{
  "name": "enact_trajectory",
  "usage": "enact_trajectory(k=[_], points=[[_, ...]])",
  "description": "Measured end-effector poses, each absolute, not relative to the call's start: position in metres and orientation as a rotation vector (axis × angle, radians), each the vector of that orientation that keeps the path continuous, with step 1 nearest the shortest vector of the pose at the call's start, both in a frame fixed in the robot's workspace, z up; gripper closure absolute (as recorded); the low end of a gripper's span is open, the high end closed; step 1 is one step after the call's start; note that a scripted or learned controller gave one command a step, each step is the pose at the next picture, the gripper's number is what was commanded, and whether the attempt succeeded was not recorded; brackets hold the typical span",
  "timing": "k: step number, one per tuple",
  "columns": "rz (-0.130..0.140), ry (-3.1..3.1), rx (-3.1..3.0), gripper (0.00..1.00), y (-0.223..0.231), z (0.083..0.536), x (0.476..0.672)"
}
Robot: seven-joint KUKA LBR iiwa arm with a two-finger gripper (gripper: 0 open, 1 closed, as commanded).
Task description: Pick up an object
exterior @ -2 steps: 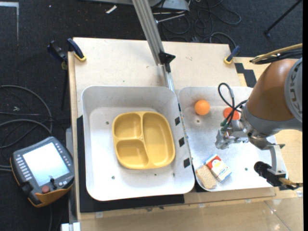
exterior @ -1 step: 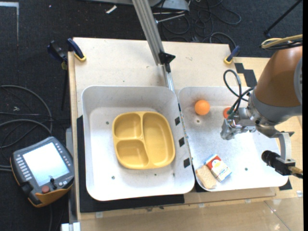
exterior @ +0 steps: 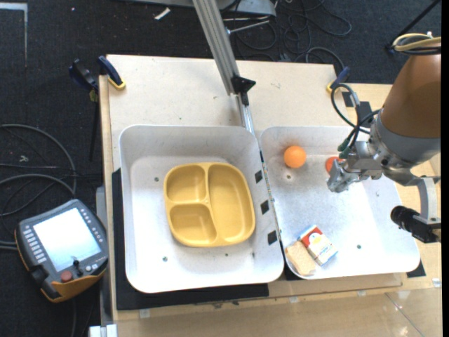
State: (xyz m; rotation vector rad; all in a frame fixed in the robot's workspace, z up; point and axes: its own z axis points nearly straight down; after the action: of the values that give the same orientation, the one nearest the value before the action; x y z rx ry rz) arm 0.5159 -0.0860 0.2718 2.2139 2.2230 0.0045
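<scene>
An orange ball (exterior: pixel 295 156) lies in the right bin (exterior: pixel 372 251) near its back left. Just to its right a small red-orange object (exterior: pixel 330 164) peeks out beside my gripper (exterior: pixel 339 180), which hangs low over the bin's back half. A small box with red, white and blue print (exterior: pixel 317 245) and a pale biscuit-like piece (exterior: pixel 299 259) lie at the bin's front left. From this angle the space between the gripper's tips is hidden.
The left bin (exterior: pixel 140 209) holds a yellow divided plate (exterior: pixel 209 203). A metal pole (exterior: pixel 219 37) slants up from the seam between the bins. A teach pendant (exterior: pixel 59 248) lies off the bench at left. My arm's orange wrist band (exterior: pixel 417 93) looms at right.
</scene>
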Motion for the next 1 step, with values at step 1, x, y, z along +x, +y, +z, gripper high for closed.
enact_trajectory(k=[1], points=[[0.002, 2.230, 2.213, 1.00, -0.0390, 0.2718, 0.5294]])
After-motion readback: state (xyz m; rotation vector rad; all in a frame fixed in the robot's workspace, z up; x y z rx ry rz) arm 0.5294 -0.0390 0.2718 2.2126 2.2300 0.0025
